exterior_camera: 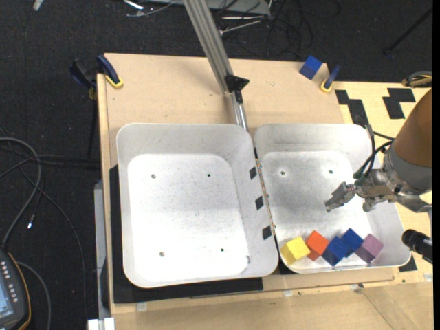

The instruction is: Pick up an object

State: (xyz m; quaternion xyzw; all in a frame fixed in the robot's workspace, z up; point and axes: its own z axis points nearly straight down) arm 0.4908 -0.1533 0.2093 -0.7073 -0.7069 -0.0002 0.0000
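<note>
The left bin [137, 184] is sitting beside the right bin [302, 143]. Four blocks are lying in a row along the right bin's near edge: one yellow block [296, 249], one orange block [317, 243], one blue block [344, 245], one purple block [370, 247]. The gripper [338, 196] is hanging just above them, carrying nothing, likely getting ready to grab one.

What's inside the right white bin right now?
Inside the right white bin, along its near edge: yellow cube, orange cube, blue cube, purple cube. The gripper covers some floor.
</note>
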